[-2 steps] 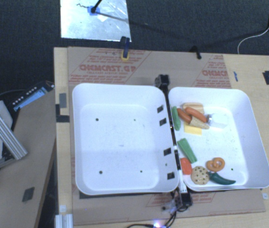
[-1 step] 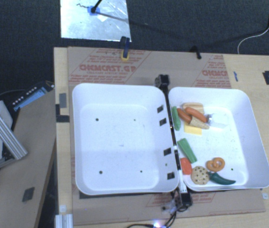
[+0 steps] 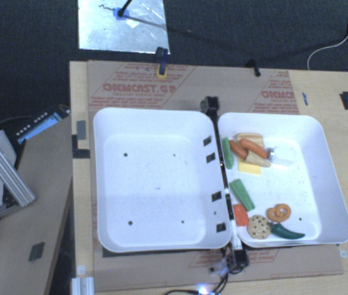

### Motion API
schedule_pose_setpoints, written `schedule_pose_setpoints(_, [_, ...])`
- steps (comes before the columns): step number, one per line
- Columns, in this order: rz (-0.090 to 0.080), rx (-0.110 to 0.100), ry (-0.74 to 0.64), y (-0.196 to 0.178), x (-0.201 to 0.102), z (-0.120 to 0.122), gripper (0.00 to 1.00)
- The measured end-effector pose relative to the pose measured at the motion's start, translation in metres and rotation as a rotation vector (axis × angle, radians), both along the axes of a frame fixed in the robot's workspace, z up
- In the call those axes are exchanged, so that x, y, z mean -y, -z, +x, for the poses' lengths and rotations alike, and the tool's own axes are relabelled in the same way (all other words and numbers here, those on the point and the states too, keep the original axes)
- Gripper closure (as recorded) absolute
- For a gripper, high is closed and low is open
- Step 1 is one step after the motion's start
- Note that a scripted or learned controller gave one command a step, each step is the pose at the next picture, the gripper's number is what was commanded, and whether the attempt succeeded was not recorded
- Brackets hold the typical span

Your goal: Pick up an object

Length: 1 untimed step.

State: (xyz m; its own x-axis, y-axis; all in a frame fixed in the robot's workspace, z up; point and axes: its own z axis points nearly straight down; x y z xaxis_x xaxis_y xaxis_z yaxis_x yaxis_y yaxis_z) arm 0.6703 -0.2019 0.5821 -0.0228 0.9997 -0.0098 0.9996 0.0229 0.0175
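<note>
You see two white bins, the left bin [image 3: 155, 177] and the right bin [image 3: 321, 165], on a tan desk [image 3: 81, 183] with red lettering. In the right bin lie an orange carrot [image 3: 251, 146], a yellow block [image 3: 250, 168], a green strip [image 3: 242, 192], a speckled brown cookie [image 3: 259, 227] and a dark green pepper [image 3: 287, 231].

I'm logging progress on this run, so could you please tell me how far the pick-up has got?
Nothing looks done yet. The toy food still lies in the right bin: a cookie, a pretzel, a green pepper and a hot dog among other pieces. The left bin holds none of it. Nothing is in hand. The whole pick is left.
</note>
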Motion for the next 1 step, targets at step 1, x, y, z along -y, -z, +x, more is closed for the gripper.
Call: schedule_pose_setpoints(1, [0.0,-0.001,0.0,0.0003,0.0,-0.0001,0.0])
